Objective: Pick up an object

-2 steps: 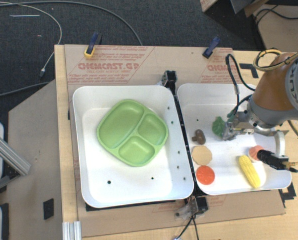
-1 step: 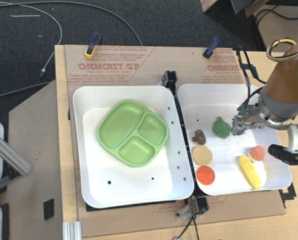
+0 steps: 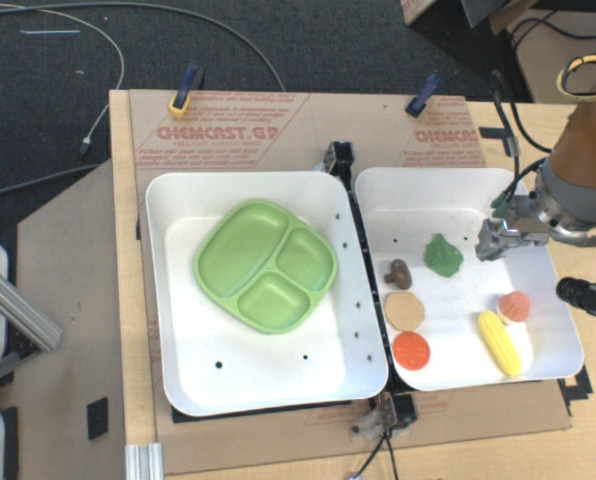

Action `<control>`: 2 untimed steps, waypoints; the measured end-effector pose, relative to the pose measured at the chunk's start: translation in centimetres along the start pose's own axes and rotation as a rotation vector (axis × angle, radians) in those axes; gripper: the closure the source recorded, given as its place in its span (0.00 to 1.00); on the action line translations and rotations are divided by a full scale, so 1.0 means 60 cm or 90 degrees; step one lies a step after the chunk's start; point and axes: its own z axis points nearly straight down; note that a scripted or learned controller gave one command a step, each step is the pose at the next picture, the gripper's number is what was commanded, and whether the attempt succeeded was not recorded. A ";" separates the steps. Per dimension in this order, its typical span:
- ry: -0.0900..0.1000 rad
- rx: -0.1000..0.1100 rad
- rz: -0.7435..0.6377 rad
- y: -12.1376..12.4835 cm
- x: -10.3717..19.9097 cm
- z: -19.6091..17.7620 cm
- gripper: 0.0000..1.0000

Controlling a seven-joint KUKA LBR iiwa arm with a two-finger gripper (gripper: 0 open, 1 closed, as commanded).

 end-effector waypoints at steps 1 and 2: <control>0.000 0.000 0.000 0.002 0.000 -0.030 1.00; 0.001 0.001 -0.003 0.024 0.102 -0.045 1.00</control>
